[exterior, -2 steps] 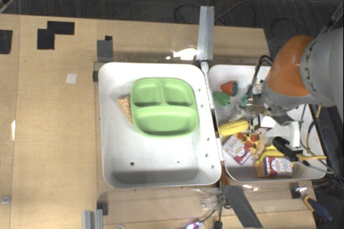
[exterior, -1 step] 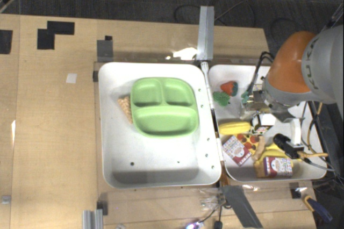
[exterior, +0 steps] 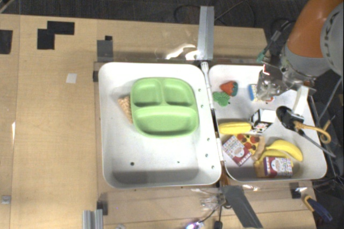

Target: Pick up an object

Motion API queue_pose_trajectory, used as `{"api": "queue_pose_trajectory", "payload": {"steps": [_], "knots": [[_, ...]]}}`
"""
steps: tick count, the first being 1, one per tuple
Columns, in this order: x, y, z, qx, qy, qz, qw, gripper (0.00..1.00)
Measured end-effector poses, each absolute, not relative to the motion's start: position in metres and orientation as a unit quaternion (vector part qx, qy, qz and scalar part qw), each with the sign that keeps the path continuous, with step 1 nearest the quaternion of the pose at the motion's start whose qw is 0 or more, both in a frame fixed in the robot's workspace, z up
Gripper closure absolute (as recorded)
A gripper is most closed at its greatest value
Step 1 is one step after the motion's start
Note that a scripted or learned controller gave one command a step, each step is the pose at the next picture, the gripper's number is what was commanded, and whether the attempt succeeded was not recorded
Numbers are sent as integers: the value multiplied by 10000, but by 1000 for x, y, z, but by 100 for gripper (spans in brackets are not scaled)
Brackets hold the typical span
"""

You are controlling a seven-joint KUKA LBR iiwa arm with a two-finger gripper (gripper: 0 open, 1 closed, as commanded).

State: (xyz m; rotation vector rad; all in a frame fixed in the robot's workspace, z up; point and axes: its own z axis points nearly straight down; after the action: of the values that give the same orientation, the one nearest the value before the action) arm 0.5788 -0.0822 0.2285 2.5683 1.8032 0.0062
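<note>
bottle (exterior: 274, 167) first, brown with a red label, lying at the near edge of the view's right bin (exterior: 321, 166). a banana (exterior: 286, 148) curves just behind it, and a red printed packet (exterior: 235, 150) lies beside them toward the divider. further in, a second banana (exterior: 234, 127) lies with its long axis across the bin, close to the dividing wall. a small black-and-white box (exterior: 261, 118) sits just past that banana's outer end.

beyond that hangs the gripper (exterior: 266, 88), over the far half of the same bin. whether it is open or closed i cannot tell, since its metal parts blur against the white floor, and nothing can be seen held in it.

the likeliest thing to pick is probably the small blue-and-white object (exterior: 251, 92), just beside the gripper on the divider side. it is partly cut off by the gripper, so its long axis is unclear. further toward the divider sit a strawberry (exterior: 229, 87) and a green toy piece (exterior: 220, 98), close together. the coming move seems to turn on a short shift toward the divider before going down.

in the view's left bin (exterior: 115, 169), well apart from the gripper, a green divided plate (exterior: 164, 106) covers most of a tan thing (exterior: 125, 108) i cannot identify.
</note>
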Motion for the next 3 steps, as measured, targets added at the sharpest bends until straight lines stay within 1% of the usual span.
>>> {"api": "queue_pose_trajectory", "payload": {"steps": [1,2,3], "knots": [[623,-82,179,9275,3739,5,2,100],[655,-97,96,9816,1910,21,1,100],[655,-96,95,9814,1918,15,-1,0]]}}
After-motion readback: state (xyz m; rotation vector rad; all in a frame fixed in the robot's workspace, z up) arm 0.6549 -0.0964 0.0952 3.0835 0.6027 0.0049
